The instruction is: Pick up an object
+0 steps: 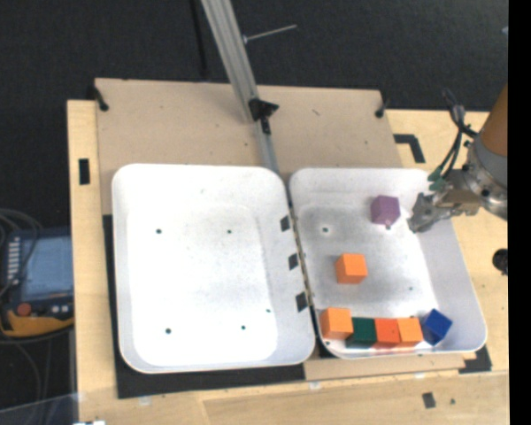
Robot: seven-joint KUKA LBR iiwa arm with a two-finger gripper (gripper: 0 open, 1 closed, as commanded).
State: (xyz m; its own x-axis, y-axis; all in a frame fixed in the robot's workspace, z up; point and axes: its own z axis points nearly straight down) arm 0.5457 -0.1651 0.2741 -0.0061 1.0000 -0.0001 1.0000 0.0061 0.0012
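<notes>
A: Taking the right-hand shallow white plastic bin (442, 264) as our landmark, what do we see inside it?

B: We see a small purple cube (385, 209) in its far half, toward the right. Near the middle of that bin sits a lone orange cube (351, 267), well apart from the purple one. Along the bin's near wall we count a row: an orange block (337, 321) at the left end, then a dark green block (364, 331), two more orange blocks (398, 330) touching one another, and a blue block (436, 325) at the right end, tilted against the corner.

A: And the arm?

B: We find the grey two-finger gripper (422, 217) over the bin's far right part, just beside the purple cube on its right, with the orange band of the arm at the bin's right. We cannot tell how its jaws stand, and we see nothing held between them.

A: Beyond the bin?

B: To its left lies the second white bin (142, 237), the two nearly touching. A grey metal rail (234, 56) runs away from their far junction.
</notes>
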